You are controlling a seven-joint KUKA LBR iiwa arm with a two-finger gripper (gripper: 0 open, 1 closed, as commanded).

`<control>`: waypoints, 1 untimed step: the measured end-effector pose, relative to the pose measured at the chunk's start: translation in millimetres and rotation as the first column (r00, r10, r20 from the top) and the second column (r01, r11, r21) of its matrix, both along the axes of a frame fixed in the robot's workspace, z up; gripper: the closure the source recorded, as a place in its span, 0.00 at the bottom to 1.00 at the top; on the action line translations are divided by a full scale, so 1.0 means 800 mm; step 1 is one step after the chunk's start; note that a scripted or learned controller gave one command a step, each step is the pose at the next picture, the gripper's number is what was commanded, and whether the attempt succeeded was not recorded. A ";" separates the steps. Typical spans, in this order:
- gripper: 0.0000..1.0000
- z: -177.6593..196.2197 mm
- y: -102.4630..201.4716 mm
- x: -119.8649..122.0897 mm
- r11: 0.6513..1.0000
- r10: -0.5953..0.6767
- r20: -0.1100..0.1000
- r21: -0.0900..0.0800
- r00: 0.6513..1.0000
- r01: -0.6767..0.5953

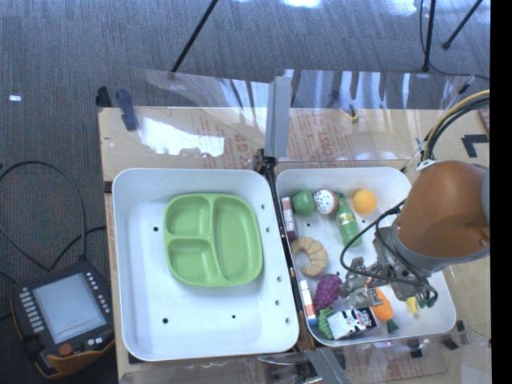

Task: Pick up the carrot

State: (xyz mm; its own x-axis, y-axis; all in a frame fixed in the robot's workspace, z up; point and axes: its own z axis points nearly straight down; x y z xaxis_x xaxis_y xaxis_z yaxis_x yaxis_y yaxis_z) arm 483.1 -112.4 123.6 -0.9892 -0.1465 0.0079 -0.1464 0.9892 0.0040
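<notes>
Looking at the carrot (385, 306): you see a small, bright orange piece near the front wall of the right bin (400, 181), partly covered by the gripper's hardware, so you cannot make out its full shape.
Carton (353, 322): black and white, lying just left of the carrot, towards the front wall.
Gripper (364, 292): hangs low over the bin just behind and left of the carrot, between it and the purple grapes (328, 290).
Jaw state: you cannot tell; dark hardware and cables hide it.
Hold: you see nothing clearly gripped.
Arm (444, 214): reaches in from your right, its orange band bulking over the bin's right side, the wrist pointing down.
Bagel (310, 255): farther back, left of the arm.
Far row: an orange ball (365, 202) against the back wall.
Left bin (136, 278): holds a green divided plate (213, 238).
</notes>
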 end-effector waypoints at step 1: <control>1.00 0.177 0.054 0.005 0.997 -0.075 0.021 -0.002 0.997 0.076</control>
State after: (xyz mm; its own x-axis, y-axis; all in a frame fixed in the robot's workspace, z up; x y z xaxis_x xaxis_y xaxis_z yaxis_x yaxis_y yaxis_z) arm 487.0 -69.5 265.2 -0.9974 -0.0714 -0.0126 -0.0714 0.9974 -0.0011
